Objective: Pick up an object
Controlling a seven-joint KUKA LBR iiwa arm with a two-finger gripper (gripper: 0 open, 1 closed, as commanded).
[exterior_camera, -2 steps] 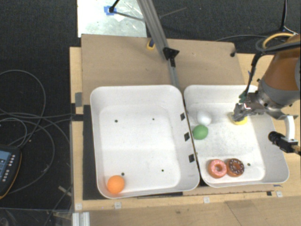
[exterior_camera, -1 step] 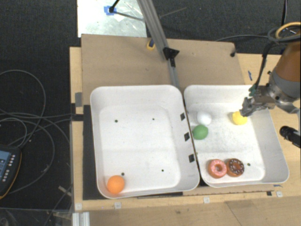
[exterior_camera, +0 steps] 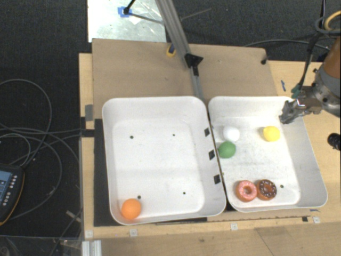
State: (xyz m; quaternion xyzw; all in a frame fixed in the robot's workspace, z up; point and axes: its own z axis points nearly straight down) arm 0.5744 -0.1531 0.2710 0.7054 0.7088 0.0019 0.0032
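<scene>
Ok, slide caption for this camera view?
Gripper hovers at right bin's far edge near yellow ball; nothing grasped.

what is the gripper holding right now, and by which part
Nothing that can be seen. The gripper sits over the right bin's far right rim, apart from the yellow ball, the nearest object, which lies on the bin floor.

Worktop (exterior_camera: 234,73): tan board, carries 2 shallow white bins touching side by side, left bin (exterior_camera: 114,143) and right bin (exterior_camera: 309,164); black mat under them.
</scene>
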